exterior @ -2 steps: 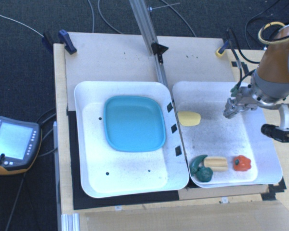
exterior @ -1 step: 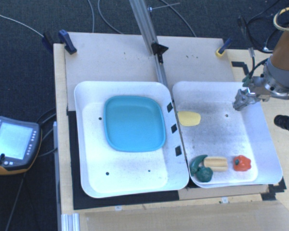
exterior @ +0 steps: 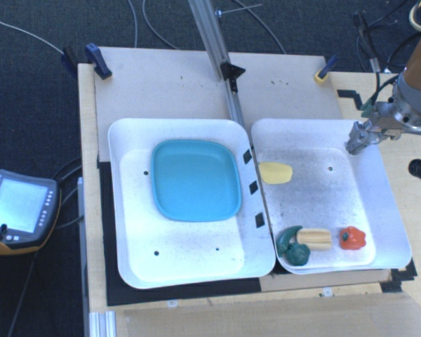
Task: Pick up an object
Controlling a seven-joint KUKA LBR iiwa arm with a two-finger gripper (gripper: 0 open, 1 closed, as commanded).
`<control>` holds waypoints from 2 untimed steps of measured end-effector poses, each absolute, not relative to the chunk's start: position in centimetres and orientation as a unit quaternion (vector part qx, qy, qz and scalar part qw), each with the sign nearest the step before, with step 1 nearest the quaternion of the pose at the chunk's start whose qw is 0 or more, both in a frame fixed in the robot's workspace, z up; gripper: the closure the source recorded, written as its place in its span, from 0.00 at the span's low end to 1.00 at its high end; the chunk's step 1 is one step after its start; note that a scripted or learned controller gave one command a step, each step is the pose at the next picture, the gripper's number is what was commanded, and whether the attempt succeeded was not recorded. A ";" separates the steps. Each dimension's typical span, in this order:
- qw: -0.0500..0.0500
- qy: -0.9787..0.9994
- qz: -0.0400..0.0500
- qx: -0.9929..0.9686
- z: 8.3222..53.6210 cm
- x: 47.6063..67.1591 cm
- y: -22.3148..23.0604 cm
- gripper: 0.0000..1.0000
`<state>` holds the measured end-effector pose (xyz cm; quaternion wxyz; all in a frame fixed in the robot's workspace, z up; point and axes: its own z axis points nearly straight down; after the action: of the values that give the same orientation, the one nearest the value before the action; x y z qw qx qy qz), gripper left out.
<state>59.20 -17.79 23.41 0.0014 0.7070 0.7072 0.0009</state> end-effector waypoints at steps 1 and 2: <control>0.000 0.709 0.001 0.705 24.2 59.8 -12.5 1.00; 0.000 0.709 0.001 0.705 25.1 61.5 -7.5 1.00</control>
<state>61.49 -7.45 25.06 0.0002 0.7053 0.7089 0.0010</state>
